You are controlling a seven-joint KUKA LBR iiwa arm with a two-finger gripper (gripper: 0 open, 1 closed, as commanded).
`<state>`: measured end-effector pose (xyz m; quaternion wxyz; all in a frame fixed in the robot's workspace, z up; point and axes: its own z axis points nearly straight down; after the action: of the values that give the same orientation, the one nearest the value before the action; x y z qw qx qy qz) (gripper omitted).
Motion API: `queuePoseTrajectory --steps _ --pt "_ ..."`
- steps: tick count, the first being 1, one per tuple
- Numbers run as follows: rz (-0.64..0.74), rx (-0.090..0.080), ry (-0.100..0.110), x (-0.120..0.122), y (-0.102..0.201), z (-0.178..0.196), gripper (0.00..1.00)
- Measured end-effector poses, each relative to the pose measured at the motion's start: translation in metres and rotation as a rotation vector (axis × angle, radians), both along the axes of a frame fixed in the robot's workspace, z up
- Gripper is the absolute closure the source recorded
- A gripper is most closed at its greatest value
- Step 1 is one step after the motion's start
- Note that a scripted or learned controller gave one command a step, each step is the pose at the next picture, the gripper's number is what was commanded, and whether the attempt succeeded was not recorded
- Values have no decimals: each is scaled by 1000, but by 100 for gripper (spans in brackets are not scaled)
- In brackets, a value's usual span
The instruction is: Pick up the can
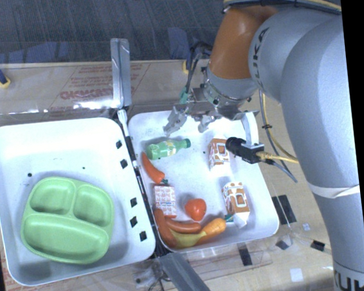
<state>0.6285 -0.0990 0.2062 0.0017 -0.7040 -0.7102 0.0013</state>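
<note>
Arm comes in from the right, with its wrist over the far edge of the right bin. The jaws hang there, spread apart, with nothing between them.

Can: white with orange-red print, lying on its side in the right bin close to the left wall. It sits well apart from the jaws, nearer to me and off to their left. The green bottle and an orange-red long piece lie between can and jaws. The can's long axis runs near-to-far along the bin wall, only slightly tilted. I cannot tell which end is the top.

Just right of the can is a red tomato, close to touching it. At the can's near end is a yellow banana, with more orange-red pieces crowded against it, one ending at the right in an orange carrot. How many lie in that cluster is unclear.

Count in the right bin:
- one can
- one green bottle, on its side, cap pointing right
- one tomato
- one banana
- two small cartons: one mid-bin, one nearer

The left bin holds one green divided plate with three compartments. Both bins sit side by side on the worktop.
</note>
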Motion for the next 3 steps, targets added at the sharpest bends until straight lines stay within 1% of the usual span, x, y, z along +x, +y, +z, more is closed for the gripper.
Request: queuePoseTrajectory --steps 1,2,3 --pt "-331 2 -20 -6 -6 -94 0" --pt "-416 0 -3 29 -85 -76 0" --pt "-581 -6 -28 -14 -22 -102 0"
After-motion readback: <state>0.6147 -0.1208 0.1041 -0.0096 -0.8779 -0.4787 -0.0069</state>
